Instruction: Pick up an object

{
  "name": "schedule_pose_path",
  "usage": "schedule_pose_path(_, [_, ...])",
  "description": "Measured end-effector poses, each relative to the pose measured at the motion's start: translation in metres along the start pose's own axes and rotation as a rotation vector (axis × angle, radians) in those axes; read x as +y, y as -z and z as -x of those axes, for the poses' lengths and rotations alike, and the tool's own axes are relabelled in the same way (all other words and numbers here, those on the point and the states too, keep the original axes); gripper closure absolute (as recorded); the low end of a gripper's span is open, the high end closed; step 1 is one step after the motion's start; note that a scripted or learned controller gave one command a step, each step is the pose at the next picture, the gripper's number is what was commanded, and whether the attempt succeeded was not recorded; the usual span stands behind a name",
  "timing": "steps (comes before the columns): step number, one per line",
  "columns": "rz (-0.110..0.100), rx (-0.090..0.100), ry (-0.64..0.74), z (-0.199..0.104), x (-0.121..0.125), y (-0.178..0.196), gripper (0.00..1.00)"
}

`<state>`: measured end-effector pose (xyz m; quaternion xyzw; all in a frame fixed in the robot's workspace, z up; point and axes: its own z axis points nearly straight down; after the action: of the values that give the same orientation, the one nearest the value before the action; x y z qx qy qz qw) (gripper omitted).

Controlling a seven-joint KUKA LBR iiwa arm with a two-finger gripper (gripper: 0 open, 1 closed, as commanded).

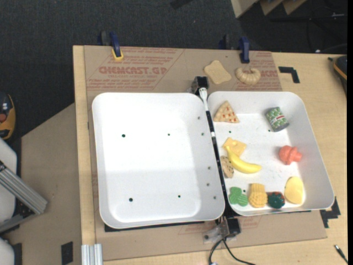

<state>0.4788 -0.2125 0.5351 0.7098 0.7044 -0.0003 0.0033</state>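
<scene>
Right bin [309, 120] holds toy foods: pizza slice [225, 114], banana [242, 163], green can [277, 118], lemon [294, 190]. Left bin [110, 148] adjoins it. Gripper state: cannot tell.

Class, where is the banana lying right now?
The banana lies in the right bin, near its left wall, just below a yellow cheese wedge.
</scene>
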Motion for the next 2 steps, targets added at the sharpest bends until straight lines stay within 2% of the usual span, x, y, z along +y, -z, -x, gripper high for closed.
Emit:
schedule_pose_path(1, [-0.017,0.009,0.004,0.011,-0.001,-0.14,1.0])
schedule_pose_path(2, [0.012,-0.002,0.013,-0.008,0.06,-0.024,1.0])
